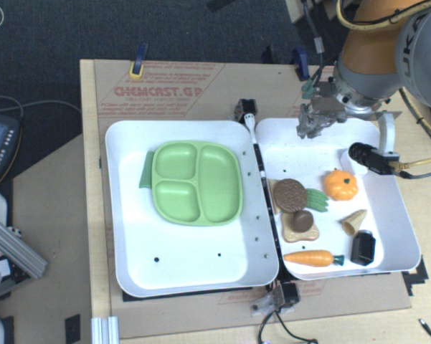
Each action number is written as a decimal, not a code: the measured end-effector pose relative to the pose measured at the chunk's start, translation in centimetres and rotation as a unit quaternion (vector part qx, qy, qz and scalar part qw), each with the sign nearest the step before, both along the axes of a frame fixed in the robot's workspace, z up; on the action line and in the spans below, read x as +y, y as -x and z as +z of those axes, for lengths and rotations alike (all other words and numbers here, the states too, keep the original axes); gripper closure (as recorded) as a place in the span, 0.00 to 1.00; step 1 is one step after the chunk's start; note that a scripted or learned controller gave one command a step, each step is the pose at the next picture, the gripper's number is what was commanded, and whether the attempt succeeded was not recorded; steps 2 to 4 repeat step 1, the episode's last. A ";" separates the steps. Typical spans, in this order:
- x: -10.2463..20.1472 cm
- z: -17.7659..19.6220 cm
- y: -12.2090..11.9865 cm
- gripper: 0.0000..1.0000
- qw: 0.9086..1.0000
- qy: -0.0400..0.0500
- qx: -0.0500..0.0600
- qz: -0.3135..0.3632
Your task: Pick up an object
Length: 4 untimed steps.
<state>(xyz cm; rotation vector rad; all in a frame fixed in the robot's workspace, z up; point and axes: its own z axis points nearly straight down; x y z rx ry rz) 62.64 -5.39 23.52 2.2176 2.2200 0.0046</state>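
Observation:
My gripper (pixel 312 128) hangs over the far left part of the right bin (pixel 409 228), well above the bin floor, with nothing between its fingers. Nearer the front lie a small orange pumpkin (pixel 340 183), a brown round cookie (pixel 290 194) beside a green leafy piece (pixel 316 200), and a chocolate-topped toast (pixel 299 223). A tan cone (pixel 353 222), a black block (pixel 363 248) and an orange carrot (pixel 308 259) sit toward the bin's near edge. All of these lie apart from the gripper.
A green divided plate (pixel 197 183) rests in the left bin (pixel 129 264). A black cylinder on the arm's side (pixel 368 157) juts over the right bin's far right. Bare floor surrounds the plate.

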 end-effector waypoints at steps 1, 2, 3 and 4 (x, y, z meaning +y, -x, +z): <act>0.5 -1.5 0.6 1.00 1.000 0.000 0.004 0.000; 0.5 -1.5 0.6 1.00 1.000 0.000 0.004 0.000; 0.5 -1.5 0.6 1.00 1.000 0.000 0.004 0.000; 0.5 -1.5 0.6 1.00 1.000 0.000 0.004 0.000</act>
